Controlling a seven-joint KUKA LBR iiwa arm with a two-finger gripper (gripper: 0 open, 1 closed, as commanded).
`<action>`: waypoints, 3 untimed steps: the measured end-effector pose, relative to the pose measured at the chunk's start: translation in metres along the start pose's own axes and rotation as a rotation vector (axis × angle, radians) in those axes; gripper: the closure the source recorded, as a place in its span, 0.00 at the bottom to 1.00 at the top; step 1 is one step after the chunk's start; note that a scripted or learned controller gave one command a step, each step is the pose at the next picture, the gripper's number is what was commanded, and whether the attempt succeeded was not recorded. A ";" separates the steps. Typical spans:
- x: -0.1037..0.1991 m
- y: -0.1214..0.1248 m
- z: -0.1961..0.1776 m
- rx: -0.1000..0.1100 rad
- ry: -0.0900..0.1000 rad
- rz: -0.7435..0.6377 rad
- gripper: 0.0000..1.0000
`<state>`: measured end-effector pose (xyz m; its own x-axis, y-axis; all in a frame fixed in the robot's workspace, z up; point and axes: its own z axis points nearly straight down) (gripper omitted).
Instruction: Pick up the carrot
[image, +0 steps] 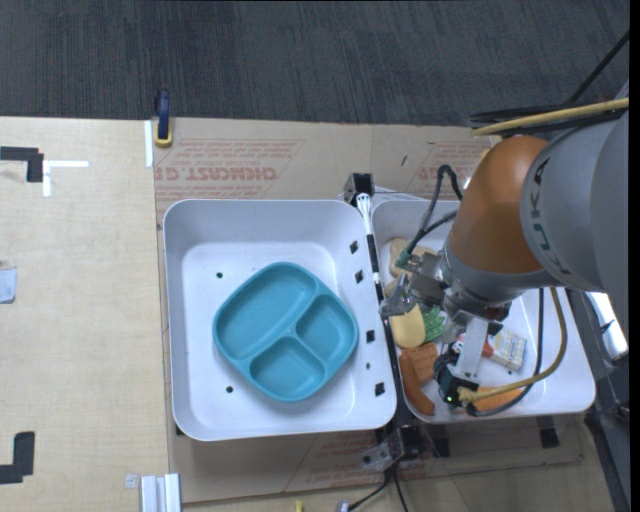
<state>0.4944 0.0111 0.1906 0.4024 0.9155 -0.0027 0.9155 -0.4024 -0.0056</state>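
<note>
ok so the carrot (496, 401), best guess, is the long orange thing lying flat along the near wall of the right bin (572, 372), around 5 o'clock in that bin, thin end pointing out toward 3. Not 100% sure tbh, bc there's also a chunky orange bit (417, 362) and a browner sausage-looking piece (421, 401) down at 7 o'clock, and all three are part hidden by the arm. The gripper (411, 300) hangs over the 9 o'clock side of that bin, right by a yellowish lump (405, 327) and something green (433, 323), and I can't tell if it's open or closed from this angle, nothing visibly in it either. So imo it's not over the target yet. To do this well: shift toward 4-5 o'clock, turn the wrist so the jaws close across the carrot's thin width, not along its length, go for the fatter middle, and come straight down bc the bin wall is just beside it and easy to clip. Watch the small white box (509, 348) near it, at 12 o'clock from the carrot. Left bin (190, 300) just has the teal divided plate (287, 330), not relevant. Writing-wise: red print on the brown sheet (230, 165) under the bins, upside down from here, can't read it for sure. Dark letters on the grey arm, prob part of KUKA. Box label too small to read
</note>
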 end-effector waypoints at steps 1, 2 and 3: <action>-0.030 0.011 -0.001 -0.005 0.003 0.140 0.00; 0.017 -0.025 0.000 0.000 0.001 0.267 0.00; 0.016 -0.023 -0.008 0.002 -0.001 0.263 1.00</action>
<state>0.4796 0.0355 0.1986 0.6265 0.7794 -0.0053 0.7793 -0.6266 -0.0067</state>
